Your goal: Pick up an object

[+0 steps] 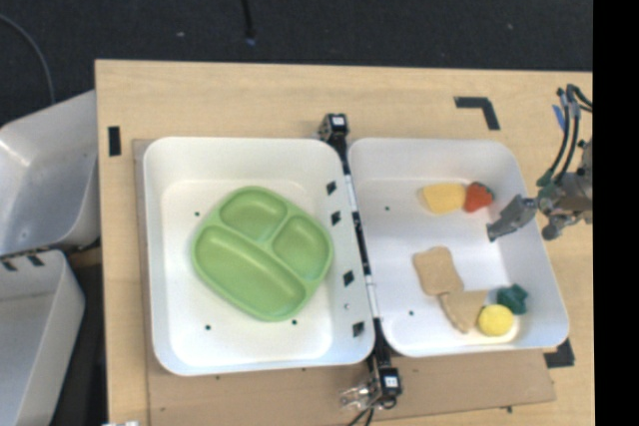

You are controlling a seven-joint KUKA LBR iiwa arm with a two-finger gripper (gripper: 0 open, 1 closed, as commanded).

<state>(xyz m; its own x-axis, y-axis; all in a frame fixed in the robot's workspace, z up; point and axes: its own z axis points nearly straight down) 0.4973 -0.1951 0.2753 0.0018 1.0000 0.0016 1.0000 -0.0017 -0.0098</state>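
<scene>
The right bin (394, 177) holds every loose piece. Near its far wall lie a yellow piece (443, 198) and a red piece (479, 198), touching side by side, the red one on the right. Nearer the middle sits a tan slab (435, 269), and just in front of it a second tan piece (459, 308), the two meeting at their corners. A yellow ball (496, 320) rests against the second tan piece at the bin's near right corner, with a small green piece (513, 296) just beside it, toward the right wall.

The claw (529, 214) hangs over the right wall of this bin, between the red piece and the green piece but apart from both. One grey finger (509, 216) angles down and to the left into the bin; nothing is seen between the fingers, and whether they are spread or closed I cannot tell. Cables (569, 130) rise from the wrist at the right.

The left bin (160, 244) carries a green divided plate (262, 252), lying flat at its middle, with three compartments. Black clips (351, 244) run along the seam where the two bins meet. Both bins rest on a wooden surface (250, 100), which bears a black corner mark (479, 110) beyond the right bin. A white container (45, 180) stands off the surface's left side.
</scene>
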